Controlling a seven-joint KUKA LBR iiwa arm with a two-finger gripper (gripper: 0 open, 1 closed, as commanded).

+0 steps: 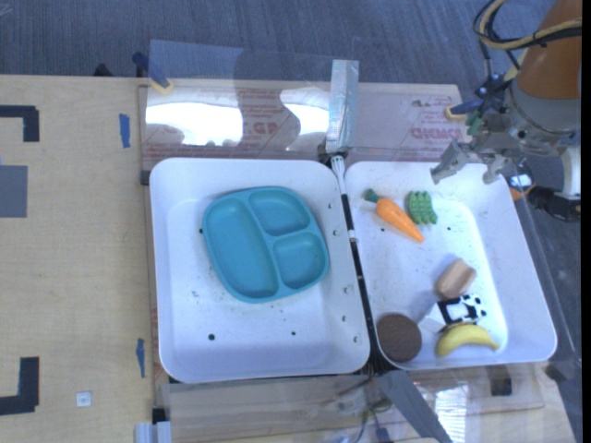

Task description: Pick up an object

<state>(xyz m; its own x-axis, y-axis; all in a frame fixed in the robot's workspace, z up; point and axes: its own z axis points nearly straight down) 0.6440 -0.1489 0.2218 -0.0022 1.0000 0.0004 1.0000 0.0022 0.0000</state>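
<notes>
We look down at a slant on a wooden bench that carries two shallow white bins side by side. The left bin (175,275) holds a blue divided plate (266,243) with three sections, lying flat near the middle. The right bin (517,247) holds the loose things. Near its far left corner lies an orange carrot (399,217) with a small green top, pointing diagonally, and just beside it on the right sits a small green ridged piece (422,207). Further toward us, on the right side of that bin, we see a tan block (455,278), and just below it a small black and white object (461,311) that is too small for us to name. A yellow banana (466,340) lies next to that, close to the near rim, and a round brown disc (399,336) rests at the near left corner of the bin. The arm comes in from the right, grey with an orange band, and its claw (480,162) hangs over the far right corner of the right bin, well apart from every object. Its two fingers stand spread apart with nothing between them.
</notes>
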